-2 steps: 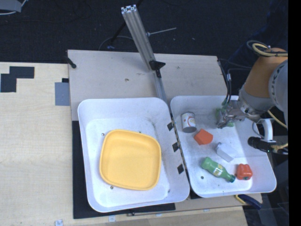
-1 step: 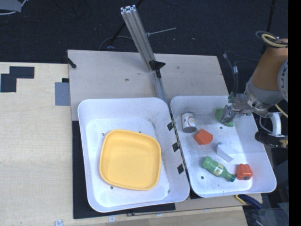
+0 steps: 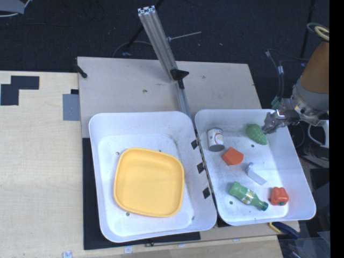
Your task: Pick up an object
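Gripper (image 3: 270,123) hovers at right bin's (image 3: 301,160) far rim beside green toy (image 3: 257,134), probably targeting it; finger state unclear.

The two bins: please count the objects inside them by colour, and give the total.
Yellow: 1, plate
Green: 2, bottle and leafy toy
Orange-red: 2, block and small toy
Grey or silver: 2, can and small block
Total: 7

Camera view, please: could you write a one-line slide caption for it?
Pincer hovers beside a green bumpy toy in the right white bin; a yellow square plate lies in the left white bin.
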You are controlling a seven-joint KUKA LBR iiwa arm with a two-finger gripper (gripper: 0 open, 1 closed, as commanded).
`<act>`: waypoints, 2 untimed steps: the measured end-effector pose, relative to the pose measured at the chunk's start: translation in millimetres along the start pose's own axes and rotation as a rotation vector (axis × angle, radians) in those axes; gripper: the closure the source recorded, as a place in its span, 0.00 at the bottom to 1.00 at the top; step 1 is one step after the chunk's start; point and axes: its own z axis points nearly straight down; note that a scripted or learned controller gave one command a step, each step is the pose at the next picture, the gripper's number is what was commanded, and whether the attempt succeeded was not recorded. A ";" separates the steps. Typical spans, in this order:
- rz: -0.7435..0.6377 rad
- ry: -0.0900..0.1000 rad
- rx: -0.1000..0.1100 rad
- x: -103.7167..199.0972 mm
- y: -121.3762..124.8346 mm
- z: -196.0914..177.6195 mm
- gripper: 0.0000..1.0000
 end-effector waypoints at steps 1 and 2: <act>0.000 0.000 -0.001 8.1 5.6 -48.8 1.00; -0.004 0.002 0.004 67.1 8.5 -39.2 1.00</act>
